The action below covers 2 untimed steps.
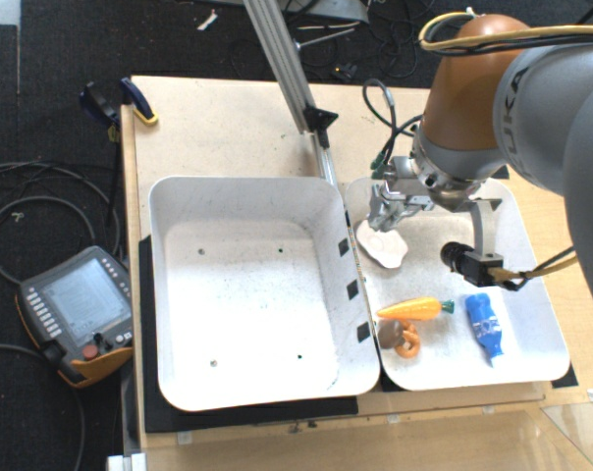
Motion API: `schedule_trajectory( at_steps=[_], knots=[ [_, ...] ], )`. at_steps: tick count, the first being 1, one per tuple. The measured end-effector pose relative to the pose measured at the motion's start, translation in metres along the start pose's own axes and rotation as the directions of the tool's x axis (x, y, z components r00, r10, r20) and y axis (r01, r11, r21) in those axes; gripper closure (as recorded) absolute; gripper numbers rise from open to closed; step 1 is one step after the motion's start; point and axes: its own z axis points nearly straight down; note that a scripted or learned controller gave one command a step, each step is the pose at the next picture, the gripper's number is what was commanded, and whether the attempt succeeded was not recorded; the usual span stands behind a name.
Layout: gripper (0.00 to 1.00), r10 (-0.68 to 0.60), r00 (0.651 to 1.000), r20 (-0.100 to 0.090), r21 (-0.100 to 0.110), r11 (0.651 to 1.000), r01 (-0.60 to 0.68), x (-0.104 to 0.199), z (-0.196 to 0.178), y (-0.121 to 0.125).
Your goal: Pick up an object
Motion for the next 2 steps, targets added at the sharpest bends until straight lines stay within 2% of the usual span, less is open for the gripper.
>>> schedule_trajectory(
  at_steps=[2],
  knots=[
    [1.0,0.0,1.0,0.0,0.002,1.0,0.0,0.107,0.008,0.025]
  ],
)
